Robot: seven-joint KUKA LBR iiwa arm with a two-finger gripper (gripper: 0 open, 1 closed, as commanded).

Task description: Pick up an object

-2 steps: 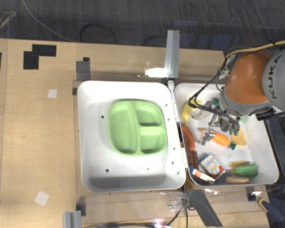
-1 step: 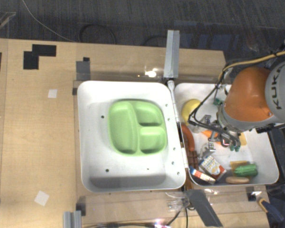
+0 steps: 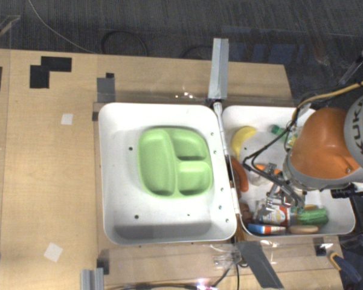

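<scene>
My gripper (image 3: 276, 205) reaches down into the right bin (image 3: 261, 121), low among a pile of small objects near its front. The orange band of the arm (image 3: 319, 144) covers much of the bin's right half. Below the gripper lie a green object (image 3: 313, 215), a tan piece (image 3: 303, 229) and a marker-like item with a red and blue end (image 3: 267, 228). A yellow banana-like toy (image 3: 243, 139) sits at the bin's back left, and an orange-red sausage shape (image 3: 240, 176) lies along the left wall. A small green item (image 3: 276, 128) rests near the back.
The left bin (image 3: 118, 174) holds a light green divided tray (image 3: 174, 161) in its middle. A metal divider post (image 3: 218, 70) stands behind the seam between the bins. Cables run from the arm over the right bin.
</scene>
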